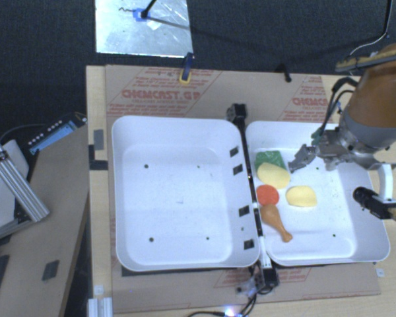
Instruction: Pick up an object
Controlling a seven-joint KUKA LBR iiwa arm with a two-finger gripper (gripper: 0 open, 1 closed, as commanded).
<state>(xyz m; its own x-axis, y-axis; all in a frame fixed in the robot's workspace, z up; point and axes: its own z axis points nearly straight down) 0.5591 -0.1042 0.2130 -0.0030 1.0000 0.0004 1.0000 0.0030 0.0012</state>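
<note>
- Nothing picked yet as far as I could see: the yellow pieces (274, 174), red ball (267, 194) and drumstick (276, 220) all lay in the right bin (366, 243), near its left wall.
- The hand (303, 158) hovered just beside them; couldn't tell if it was clenched or released.
- So the whole grab was left to do.

White bins (178, 243) hold green (270, 158), yellow (274, 174), red (268, 194) and orange (277, 220) toys.

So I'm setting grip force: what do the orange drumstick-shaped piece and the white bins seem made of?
The orange drumstick-shaped piece looks like smooth moulded plastic toy food, judging by its uniform colour. The white bins look like thin formed plastic, with rounded rims and a slight sheen.
</note>
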